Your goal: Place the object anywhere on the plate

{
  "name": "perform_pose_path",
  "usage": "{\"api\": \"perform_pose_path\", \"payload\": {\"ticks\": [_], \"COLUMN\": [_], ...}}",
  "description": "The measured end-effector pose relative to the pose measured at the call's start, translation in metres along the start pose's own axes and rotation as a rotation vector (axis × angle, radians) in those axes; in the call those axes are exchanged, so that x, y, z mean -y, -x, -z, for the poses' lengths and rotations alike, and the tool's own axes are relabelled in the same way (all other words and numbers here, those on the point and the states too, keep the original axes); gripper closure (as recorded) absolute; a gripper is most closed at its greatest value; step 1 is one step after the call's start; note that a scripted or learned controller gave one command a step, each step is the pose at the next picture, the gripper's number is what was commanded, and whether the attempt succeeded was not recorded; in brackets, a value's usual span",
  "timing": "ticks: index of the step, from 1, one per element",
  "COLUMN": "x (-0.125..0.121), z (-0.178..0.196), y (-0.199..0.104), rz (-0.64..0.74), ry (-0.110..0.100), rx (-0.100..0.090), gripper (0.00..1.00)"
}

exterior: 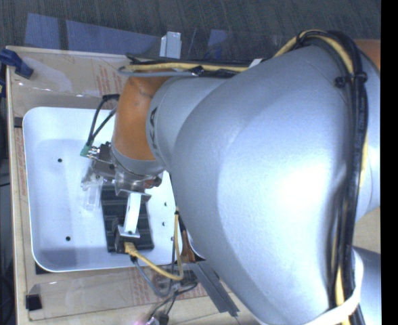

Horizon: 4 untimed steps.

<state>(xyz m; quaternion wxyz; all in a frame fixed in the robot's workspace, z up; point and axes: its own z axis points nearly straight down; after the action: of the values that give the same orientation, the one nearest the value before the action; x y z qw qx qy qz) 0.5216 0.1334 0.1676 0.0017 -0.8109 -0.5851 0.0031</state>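
My gripper (92, 187) hangs low over the middle of the left white bin (50, 147), pointing toward the bin's left side. Its black body and a white block sit just behind it, under the orange band (133, 124) of the wrist. The grey arm (267, 181) covers the bin's right part and everything to the right of it. I can make out nothing held at the gripper's tip.
The bin's floor to the left of the gripper is bare white with a few small dark dots. A wooden bench edge (70, 296) frames the bin. Blue clamps (13, 63) sit at the top left corner. A yellow cable (155, 268) loops near the bin's front edge.
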Motion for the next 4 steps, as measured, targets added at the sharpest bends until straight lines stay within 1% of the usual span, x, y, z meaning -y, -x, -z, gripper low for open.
{"api": "perform_pose_path", "payload": {"ticks": [1,2,3,4], "x": [0.001,-0.041,0.027,-0.010], "z": [0.009,0.034,-0.074,-0.074], "y": [0.000,0.034,0.033,-0.020], "rz": [0.006,-0.174,-0.648,-0.557], "ry": [-0.005,0.000,0.004,0.005], "rx": [0.001,0.000,-0.009,-0.006], "gripper": [1.00,1.00,1.00,1.00]}}
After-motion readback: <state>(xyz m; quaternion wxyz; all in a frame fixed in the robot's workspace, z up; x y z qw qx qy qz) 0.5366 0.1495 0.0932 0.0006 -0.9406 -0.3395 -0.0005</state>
